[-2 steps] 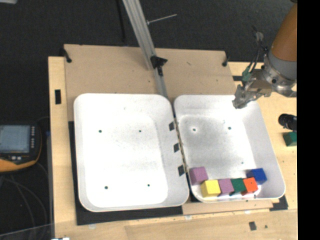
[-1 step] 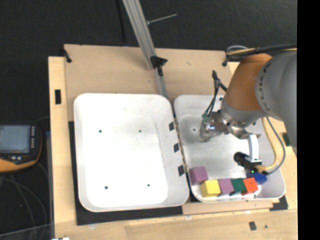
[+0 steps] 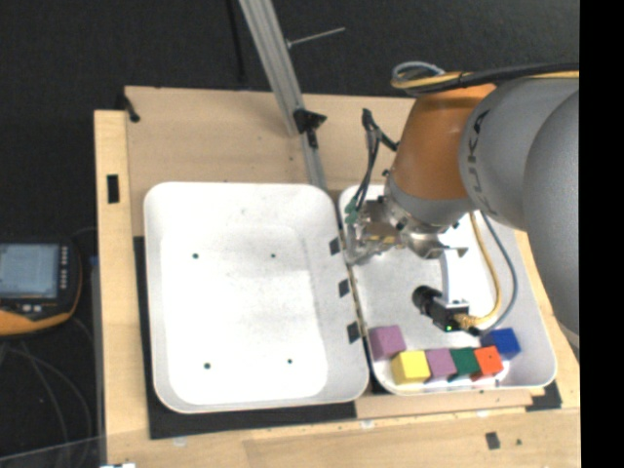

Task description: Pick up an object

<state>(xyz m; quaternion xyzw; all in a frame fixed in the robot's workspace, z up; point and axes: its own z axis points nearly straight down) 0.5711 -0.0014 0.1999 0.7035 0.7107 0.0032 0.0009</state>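
**Q:** Where's the gripper?

**A:** You'll find the gripper (image 3: 369, 237) low over the right bin (image 3: 405, 286), at its far left corner. It sits close against the wall shared with the left bin (image 3: 244, 291). The orange band (image 3: 439, 154) sits right above it, and the grey arm (image 3: 531, 144) comes in from the right.

**Q:** Open or closed? Holding anything?

**A:** Can't tell you. From this angle the wrist covers it and the metal parts blur together, so there's no reading its state or whether it has a load.

**Q:** And the objects?

**A:** All six lie in the right bin, bunched along its near edge and well apart from the gripper. The purple block (image 3: 387, 339) lies nearest the shared wall. The yellow block (image 3: 411, 366) is just in front of it. Then a row runs rightward: mauve block (image 3: 441, 362), green block (image 3: 462, 362) and orange block (image 3: 487, 361), packed side by side. The blue block (image 3: 503, 341) sits just behind the orange one.

**Q:** Anything else you'd log?

**A:** A black fitting (image 3: 434, 305) hangs on a cable between the wrist and the blocks. A metal rail (image 3: 278, 66) slants in from the top. A pendant (image 3: 34, 281) lies off the bench (image 3: 195, 144), left.
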